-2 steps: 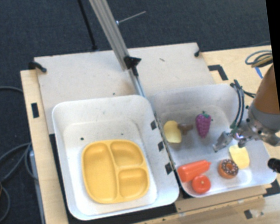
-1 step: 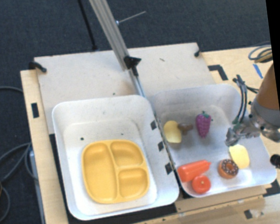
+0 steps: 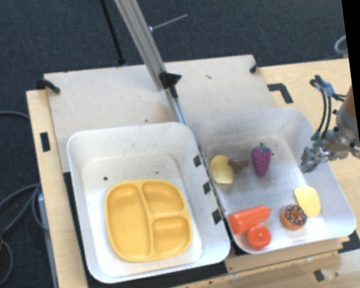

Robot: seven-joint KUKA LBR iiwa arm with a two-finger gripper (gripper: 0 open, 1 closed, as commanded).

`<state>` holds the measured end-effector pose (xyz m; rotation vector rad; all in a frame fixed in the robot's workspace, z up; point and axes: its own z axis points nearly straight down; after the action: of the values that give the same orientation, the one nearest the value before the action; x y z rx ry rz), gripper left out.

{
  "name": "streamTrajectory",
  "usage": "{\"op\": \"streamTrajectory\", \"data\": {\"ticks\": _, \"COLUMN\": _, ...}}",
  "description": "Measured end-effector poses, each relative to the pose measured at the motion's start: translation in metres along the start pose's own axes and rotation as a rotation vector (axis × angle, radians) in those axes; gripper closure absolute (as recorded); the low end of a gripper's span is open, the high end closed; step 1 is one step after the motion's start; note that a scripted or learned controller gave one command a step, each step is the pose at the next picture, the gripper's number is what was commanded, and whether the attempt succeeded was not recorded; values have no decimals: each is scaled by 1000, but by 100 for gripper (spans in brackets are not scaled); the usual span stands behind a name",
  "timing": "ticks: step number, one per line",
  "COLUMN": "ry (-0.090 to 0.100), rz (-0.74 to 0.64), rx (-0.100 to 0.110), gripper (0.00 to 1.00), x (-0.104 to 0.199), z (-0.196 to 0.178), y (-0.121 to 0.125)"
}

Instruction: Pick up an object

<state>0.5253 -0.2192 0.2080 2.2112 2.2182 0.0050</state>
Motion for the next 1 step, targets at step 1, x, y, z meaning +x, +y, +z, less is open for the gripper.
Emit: {"op": "streamTrajectory", "data": {"ticks": 1, "ry": 0, "rz": 0, "rx": 1, "gripper": 100, "x": -2, "z": -54, "y": 2}}
